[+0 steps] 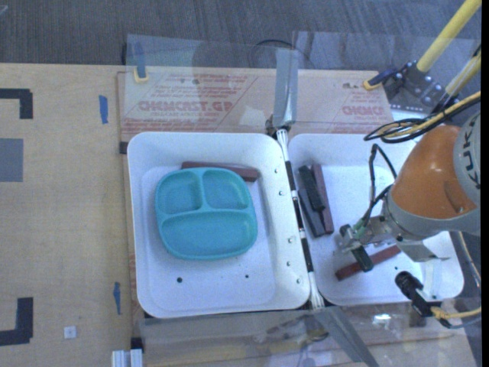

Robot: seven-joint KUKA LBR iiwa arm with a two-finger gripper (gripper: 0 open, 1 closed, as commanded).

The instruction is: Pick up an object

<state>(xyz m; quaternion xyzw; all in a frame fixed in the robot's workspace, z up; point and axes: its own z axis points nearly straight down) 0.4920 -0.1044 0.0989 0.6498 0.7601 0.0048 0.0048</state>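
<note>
Two-finger gripper (359, 245) is lowered over the flat reddish-brown bar (367, 264) in the right white bin (451, 281); grasp state cannot be told. Closure is judged next.

A divided plate (205, 212) lies in the left bin (145, 228), a bar (221, 169) behind it. The right bin (344, 176) holds two bars (315, 199) along its left wall. Another bar (365, 263) lies nearer the front.

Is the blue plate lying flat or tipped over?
Flat. The blue plate sits right side up in the left bin, its three sections facing up.

Blue tape strips (103, 109) mark the wooden bench (61, 228)
</note>
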